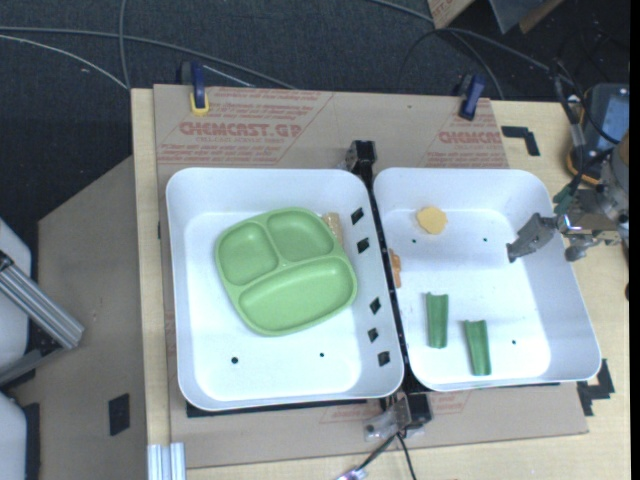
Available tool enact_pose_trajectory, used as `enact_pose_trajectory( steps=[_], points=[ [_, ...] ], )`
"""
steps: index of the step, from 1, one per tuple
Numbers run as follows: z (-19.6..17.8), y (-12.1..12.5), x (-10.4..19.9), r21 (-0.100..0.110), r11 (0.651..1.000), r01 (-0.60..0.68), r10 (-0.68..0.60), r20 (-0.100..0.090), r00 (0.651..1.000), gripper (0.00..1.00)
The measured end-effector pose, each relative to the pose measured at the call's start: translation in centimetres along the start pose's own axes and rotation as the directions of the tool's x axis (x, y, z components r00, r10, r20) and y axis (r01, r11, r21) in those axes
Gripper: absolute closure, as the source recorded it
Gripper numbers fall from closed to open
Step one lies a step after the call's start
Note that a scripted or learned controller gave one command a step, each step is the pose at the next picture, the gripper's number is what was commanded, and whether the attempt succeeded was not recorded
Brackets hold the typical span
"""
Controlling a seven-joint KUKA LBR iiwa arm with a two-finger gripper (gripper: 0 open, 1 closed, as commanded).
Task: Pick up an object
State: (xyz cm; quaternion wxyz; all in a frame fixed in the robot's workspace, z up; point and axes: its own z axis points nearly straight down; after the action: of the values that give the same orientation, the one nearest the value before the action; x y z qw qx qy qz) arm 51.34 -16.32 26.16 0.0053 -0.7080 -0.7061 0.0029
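In the right bin [560,353] lie a small round yellow piece [431,220] near the far wall and two green sticks, one [437,320] left of the other [477,347], toward the front. A tiny orange bit [396,267] rests by the divider. My gripper [547,247] hangs over the right bin's right side, well clear of all these. It is open, with nothing between its fingers. The left bin [200,368] holds a green divided plate [286,270], and a tan piece [332,226] peeks out at the plate's far right edge.
A black divider with clips [372,268] runs between the bins. Blue clamps [199,86] [470,94] hold the cardboard sheet at the back. Cables cross the dark floor beyond. Bare white floor lies in the right bin between the yellow piece and the sticks.
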Motion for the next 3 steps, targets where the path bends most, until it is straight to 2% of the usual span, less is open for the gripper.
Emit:
enact_pose_trajectory(
  steps=[1,3],
  points=[
    [-0.5,0.2,0.0,-0.010,1.000,0.003,-0.003,0.002,1.000,0.00],
    [11.9,-0.7,0.0,-0.003,1.000,0.002,-0.002,0.000,1.000,0.00]
  ],
)
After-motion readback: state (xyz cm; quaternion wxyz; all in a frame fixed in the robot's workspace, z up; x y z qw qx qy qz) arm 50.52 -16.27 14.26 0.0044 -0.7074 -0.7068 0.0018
